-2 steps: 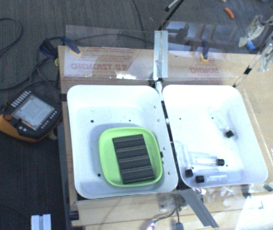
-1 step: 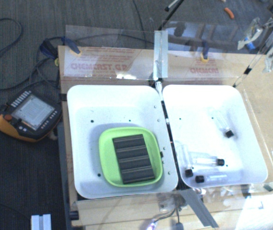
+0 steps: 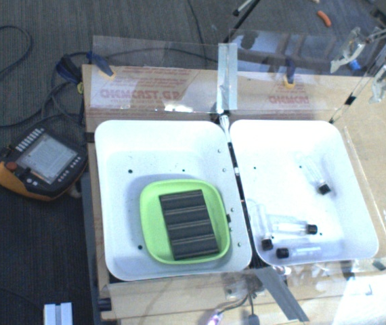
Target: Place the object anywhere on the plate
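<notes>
One dark ribbed block lies flat on the green plate toward the left bin's 6 o'clock, probably stiff and light, best pinched across its long sides; the gripper's state I cannot tell.

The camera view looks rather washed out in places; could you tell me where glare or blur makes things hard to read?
In the camera view, the right bin is overexposed, so its clear tubes nearly vanish, only their black caps standing out; the left bin glares less, and the green plate with its dark ribbed block reads clearly; the whole frame is slightly soft.
</notes>
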Available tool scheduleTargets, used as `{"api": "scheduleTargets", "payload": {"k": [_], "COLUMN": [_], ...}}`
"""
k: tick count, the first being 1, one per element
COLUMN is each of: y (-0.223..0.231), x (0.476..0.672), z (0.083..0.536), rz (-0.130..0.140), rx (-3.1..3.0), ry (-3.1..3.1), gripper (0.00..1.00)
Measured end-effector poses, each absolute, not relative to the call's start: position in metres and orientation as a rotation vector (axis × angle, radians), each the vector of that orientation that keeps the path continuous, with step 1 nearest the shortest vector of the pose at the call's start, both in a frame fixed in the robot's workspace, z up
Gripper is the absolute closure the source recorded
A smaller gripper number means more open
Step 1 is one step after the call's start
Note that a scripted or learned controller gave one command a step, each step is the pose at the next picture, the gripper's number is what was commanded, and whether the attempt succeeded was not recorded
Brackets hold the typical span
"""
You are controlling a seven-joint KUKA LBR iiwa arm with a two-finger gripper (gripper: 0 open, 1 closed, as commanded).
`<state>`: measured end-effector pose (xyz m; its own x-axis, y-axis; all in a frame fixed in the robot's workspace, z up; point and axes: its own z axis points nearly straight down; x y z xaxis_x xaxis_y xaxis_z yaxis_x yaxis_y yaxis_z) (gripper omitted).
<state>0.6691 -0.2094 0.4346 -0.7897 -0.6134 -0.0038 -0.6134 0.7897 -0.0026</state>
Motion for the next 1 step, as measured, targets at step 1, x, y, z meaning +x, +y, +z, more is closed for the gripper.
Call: {"api": "scheduleTargets", "payload": {"k": [1], "y": [-0.2219], "x": [0.6697], "z": [0.4354], "rz": [-0.003], "rx": [-1.345], "ry": [2.834], "gripper": [0.0]}}
